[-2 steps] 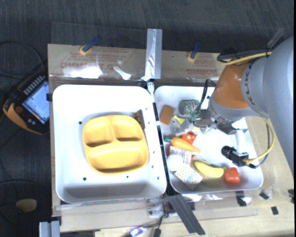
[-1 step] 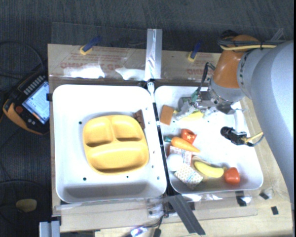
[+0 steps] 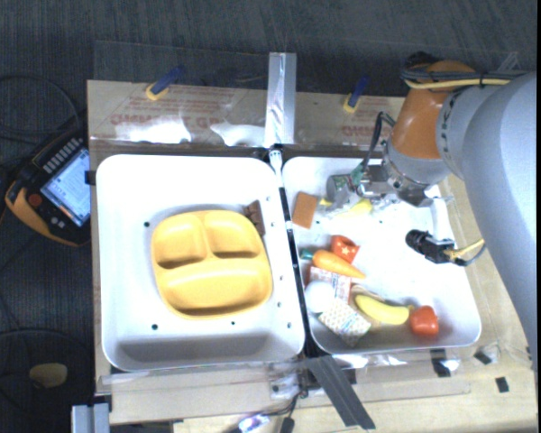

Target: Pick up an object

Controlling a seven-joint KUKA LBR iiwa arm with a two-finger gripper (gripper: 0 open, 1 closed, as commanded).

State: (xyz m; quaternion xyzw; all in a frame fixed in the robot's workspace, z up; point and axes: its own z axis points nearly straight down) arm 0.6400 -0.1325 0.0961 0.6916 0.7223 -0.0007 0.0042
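Claw [image 3: 359, 188] first: it hangs low over the far part of the right bin [image 3: 455, 287], and from this angle I cannot tell whether it is released or clenched. I see nothing plainly gripped in it, so I judge the pick not yet made, with the grasp and the lift both left to do. From the left: the left bin [image 3: 117, 332] holds a broad yellow plate [image 3: 212, 262], and a small brown piece [image 3: 253, 213] sits at the plate's far right corner, close against the divider. Neither looks a handy target for me. Across the divider, a tan block [image 3: 304, 209] rests by the right bin's left wall, with little room on that side. A green-grey thing [image 3: 337, 188] and a yellow piece [image 3: 357, 208] lie just beside my claw. They are my nearest candidates, though they are close to each other and near the far wall. Nearer the camera, a red piece [image 3: 343, 246], a carrot [image 3: 335, 262], a packet [image 3: 329, 287] and a wrapper [image 3: 344, 319] crowd together. A banana [image 3: 382, 310] and a red ball [image 3: 424, 321] lie by the near wall. Bare floor shows in the bin's middle, to the right of the carrot, and that is where I would have free room.
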